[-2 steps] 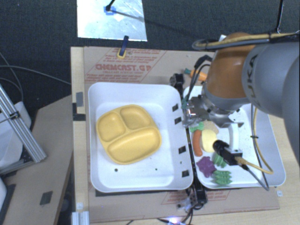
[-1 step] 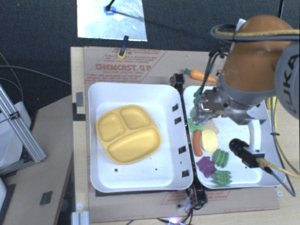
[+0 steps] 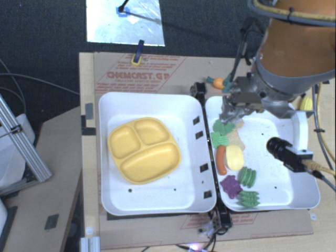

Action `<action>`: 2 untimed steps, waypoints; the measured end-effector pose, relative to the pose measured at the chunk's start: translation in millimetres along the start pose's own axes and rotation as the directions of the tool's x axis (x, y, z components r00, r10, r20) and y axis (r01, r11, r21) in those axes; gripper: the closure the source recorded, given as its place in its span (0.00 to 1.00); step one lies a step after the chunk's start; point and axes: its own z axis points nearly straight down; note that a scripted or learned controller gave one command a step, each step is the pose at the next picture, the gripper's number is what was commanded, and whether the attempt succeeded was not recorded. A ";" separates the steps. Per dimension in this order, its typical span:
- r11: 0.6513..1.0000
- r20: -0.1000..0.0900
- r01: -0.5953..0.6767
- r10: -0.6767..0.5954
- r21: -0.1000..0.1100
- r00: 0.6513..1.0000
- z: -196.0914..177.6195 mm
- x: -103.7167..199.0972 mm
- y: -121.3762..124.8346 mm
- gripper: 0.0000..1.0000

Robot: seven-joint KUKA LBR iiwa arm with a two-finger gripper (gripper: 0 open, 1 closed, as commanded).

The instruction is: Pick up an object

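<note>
My gripper [image 3: 229, 117] hangs over the far left part of the right bin [image 3: 283, 196], just above a green leafy toy [image 3: 222, 128]. Below that lie another green piece [image 3: 218, 139], an orange carrot [image 3: 221, 159] and a pale yellow toy [image 3: 234, 157]. A purple piece [image 3: 230, 185], a green ridged toy [image 3: 247, 177] and a green bean cluster [image 3: 249, 198] rest near the bin's front. The arm's grey and orange body hides the far right of the bin. Nothing is seen held.
The left bin [image 3: 110, 193] holds a yellow divided plate [image 3: 144, 149]. A black cylinder [image 3: 281, 149] juts over the right bin's middle. Black clips line the divider [image 3: 206, 156] between bins. A small orange and teal piece [image 3: 215, 81] lies beyond the right bin.
</note>
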 end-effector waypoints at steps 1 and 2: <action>1.000 0.003 0.000 0.000 0.011 1.000 34.4 27.8 39.7 1.00; 1.000 0.005 -0.009 0.009 0.012 1.000 77.7 3.3 79.0 1.00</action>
